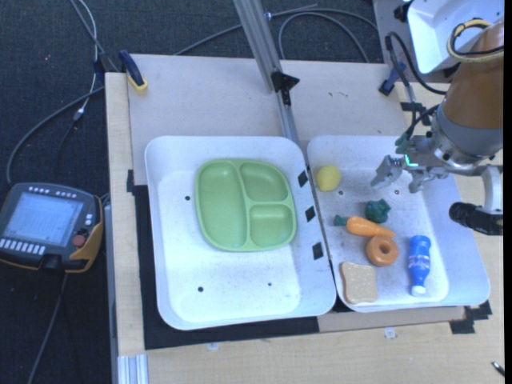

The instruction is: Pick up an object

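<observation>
We see the tool (402, 174) spread open and gripping nothing near the right bin's (472, 282) far edge, the green toy (378, 210) lying just nearward below it.

A pale wooden bench on dark carpet, seen from above.

The light tan wooden bench top (208, 102) stands on a dark grey carpeted floor (48, 294). A slanted grey metal post (256, 30) rises from the bench's middle. 1 blue-and-yellow clamp (133, 70) grips the bench's far left corner. Thin grey cables (72, 22) trail across the carpet on the left, near a grey handheld control pendant with a lit screen and orange trim (48, 226) lying just beside the bench. Black tape strips (472, 318) mark the bench's near right corner. Light falls evenly.
</observation>
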Motion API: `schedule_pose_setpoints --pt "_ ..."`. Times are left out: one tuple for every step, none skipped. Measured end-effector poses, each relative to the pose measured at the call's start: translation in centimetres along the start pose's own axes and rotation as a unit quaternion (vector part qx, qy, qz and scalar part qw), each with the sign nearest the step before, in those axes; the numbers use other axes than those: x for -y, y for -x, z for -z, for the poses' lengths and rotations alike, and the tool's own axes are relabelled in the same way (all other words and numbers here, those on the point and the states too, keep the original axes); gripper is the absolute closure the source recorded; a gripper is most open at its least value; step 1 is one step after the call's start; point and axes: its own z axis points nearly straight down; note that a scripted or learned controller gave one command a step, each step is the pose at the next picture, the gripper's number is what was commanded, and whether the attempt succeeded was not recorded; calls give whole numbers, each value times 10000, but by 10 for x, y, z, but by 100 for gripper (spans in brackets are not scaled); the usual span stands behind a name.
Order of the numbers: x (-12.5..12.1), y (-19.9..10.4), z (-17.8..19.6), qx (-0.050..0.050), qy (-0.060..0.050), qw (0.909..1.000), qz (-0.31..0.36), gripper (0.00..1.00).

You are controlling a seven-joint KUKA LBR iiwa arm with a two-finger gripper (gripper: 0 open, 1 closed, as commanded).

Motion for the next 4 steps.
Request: schedule_pose_setpoints --pt "-1 0 1 1 11 10000 2 0" --pt "4 -10 -56 -6 -21 10000 -1 0" --pt "5 -10 -99 -2 -14 10000 -2 0" --pt "4 -10 -135 0 19 10000 -1 0"
